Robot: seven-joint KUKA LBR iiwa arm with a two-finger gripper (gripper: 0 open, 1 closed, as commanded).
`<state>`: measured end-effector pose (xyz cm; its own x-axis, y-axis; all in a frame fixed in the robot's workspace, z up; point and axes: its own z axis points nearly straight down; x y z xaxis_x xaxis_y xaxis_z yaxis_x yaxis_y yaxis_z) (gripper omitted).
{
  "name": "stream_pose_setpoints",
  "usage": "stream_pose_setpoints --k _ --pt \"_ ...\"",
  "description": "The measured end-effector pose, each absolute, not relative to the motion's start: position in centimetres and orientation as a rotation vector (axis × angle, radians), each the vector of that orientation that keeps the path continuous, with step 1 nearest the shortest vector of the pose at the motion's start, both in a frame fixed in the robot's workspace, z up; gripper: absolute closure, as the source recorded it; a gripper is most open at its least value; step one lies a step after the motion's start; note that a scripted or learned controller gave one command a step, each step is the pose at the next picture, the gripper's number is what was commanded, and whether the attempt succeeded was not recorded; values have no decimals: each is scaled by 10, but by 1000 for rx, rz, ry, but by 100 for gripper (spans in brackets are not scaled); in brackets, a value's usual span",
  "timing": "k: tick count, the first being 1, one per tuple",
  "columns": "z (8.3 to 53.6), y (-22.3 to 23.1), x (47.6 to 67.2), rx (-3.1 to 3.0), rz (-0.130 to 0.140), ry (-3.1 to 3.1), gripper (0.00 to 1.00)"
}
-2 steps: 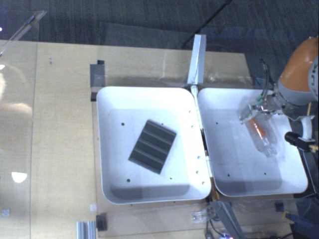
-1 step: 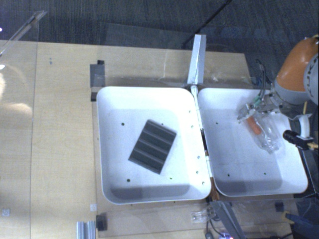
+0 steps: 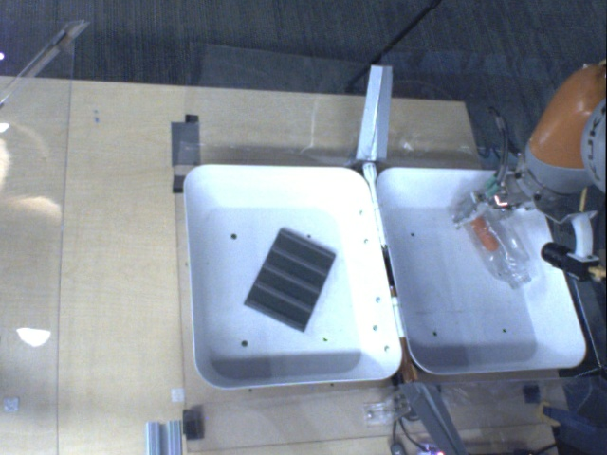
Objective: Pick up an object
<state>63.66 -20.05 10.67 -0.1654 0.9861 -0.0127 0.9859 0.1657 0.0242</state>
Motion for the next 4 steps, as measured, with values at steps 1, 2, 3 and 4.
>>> stream_pose_setpoints --k 1,2,3,4 --pt "184 -139 671 1985 7 2426 100" --pt "184 -139 671 1985 7 2425 0" --pt "89 -132 662 1782 3 2583 0" --pt "90 -112 625 1766 10 2586 0"
